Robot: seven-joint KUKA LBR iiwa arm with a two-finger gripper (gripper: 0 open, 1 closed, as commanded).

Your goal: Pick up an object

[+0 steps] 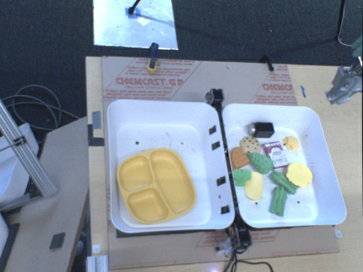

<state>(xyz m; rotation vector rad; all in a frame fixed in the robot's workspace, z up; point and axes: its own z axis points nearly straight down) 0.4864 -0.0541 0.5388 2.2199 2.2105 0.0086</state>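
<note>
Resting on bench, two white bins, dark floor

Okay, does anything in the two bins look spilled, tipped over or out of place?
Nothing stands out. The yellow tray lies flat in the left bin, and the toy foods sit clustered inside the right bin, none over the rim.

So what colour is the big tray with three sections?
Yellow. The divided tray sits in the left bin, clearest in the camera view.
</note>
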